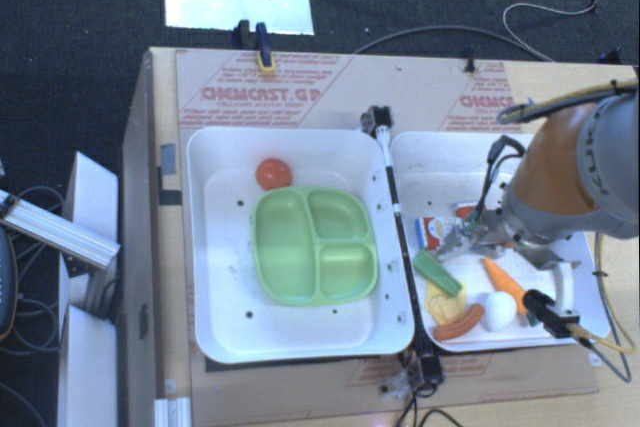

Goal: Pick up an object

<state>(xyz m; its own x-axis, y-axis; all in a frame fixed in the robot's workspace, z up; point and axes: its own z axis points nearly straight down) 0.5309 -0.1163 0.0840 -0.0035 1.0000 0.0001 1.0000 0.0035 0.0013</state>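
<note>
In the right bin, my gripper reaches down from the grey and orange arm at the right. It hangs over a red and white packet near the bin's left wall. Just below it lies a green block, then a yellow piece, a red-brown sausage, a white egg and an orange carrot. Nothing is visibly held.
The left bin holds a green divided plate and a red ball at its back. A black and white divider runs between the bins. A black cable loops beside the wrist.
</note>
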